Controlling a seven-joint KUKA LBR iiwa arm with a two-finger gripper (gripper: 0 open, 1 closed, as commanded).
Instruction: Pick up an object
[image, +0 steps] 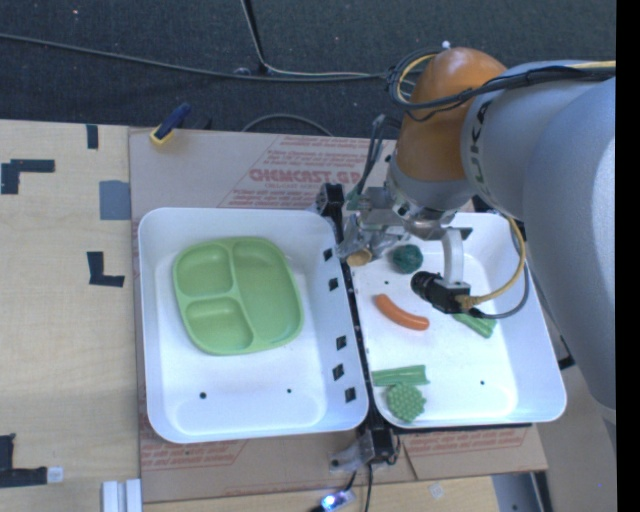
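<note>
Two bins: white and shallow, sitting side by side on the desk (60, 330), the left bin (160, 300) and the right bin (500, 390) touching along their inner walls.
Left bin: carrying a green divided tray (238, 294), lying flat toward its far left corner.
Right bin, far edge: a dark green round object (406, 259) is lying just beside the hand.
Right bin, middle: an orange carrot-like piece (401, 313) is lying slantwise, apart from the other things.
Right bin, right of middle: a green stick-like piece (477, 323) is showing partly under a black part of the tool.
Right bin, near left corner: a green flat strip (400, 376) is resting just above a green bumpy round piece (406, 402).
Hand (362, 252): hanging low over the far left corner of the right bin, close to the dividing wall; open or closed cannot be told, and nothing is showing in its grip.
Arm (540, 130): reaching in from the right.
</note>
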